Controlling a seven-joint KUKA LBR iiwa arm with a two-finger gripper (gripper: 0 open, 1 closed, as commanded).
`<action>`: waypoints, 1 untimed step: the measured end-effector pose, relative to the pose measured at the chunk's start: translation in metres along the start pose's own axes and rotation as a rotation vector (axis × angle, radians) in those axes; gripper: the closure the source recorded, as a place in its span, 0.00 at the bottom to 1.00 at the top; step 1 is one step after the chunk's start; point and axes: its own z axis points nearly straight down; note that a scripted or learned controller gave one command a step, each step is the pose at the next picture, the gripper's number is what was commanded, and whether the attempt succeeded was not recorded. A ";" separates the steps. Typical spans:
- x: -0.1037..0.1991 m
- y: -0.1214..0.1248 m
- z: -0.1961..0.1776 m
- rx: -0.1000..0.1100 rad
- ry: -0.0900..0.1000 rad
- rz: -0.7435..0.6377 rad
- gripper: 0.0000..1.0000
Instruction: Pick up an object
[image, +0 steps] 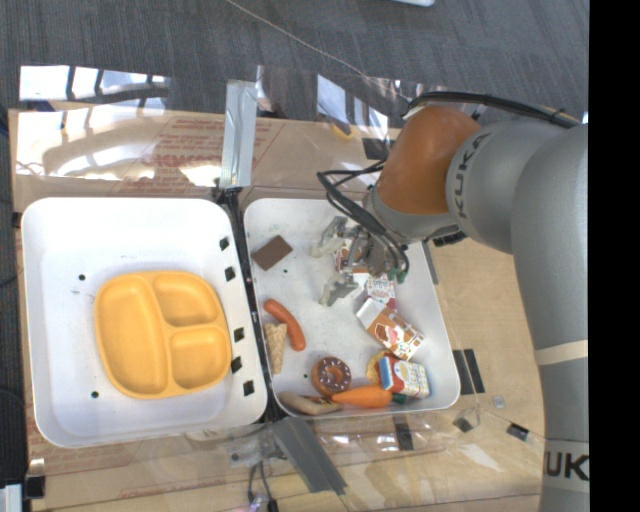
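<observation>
Camera view: gripper (345, 268) hangs open over the right bin (300, 215), gripping nothing. Sausage (285, 323) lies at its seven o'clock; centre both fingers astride it before closing.

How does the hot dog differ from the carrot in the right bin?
The hot dog lies diagonally near the bin's left wall; the carrot lies almost level by the near edge. The hot dog is reddish with rounded ends; the carrot is brighter orange and tapers. Both are elongated toy foods.
</observation>
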 end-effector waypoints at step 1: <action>0.075 -0.008 0.000 0.000 -0.002 -0.044 0.00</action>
